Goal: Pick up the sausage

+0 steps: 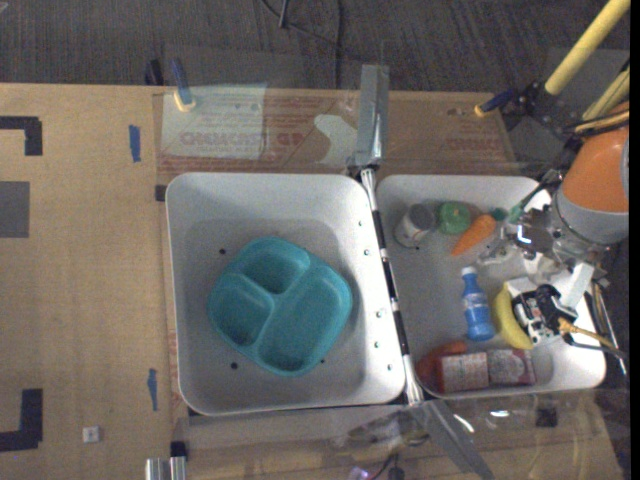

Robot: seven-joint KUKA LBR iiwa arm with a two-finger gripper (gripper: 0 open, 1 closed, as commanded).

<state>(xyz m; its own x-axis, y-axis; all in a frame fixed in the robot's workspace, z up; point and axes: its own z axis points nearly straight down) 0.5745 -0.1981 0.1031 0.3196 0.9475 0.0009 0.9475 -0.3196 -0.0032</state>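
Several items crowd the right bin (440,193). The sausage (482,370), a reddish labelled pack, lies flat along the bin's near wall, just beside the blue bottle (478,306) and the banana (508,320). The gripper (512,243) hovers by the carrot (476,232), apart from the sausage. I cannot tell whether it is spread or closed.

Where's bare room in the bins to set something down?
Left bin: bare floor all round the plate, widest along the far wall. Right bin: crowded; one small gap between cup and bottle.
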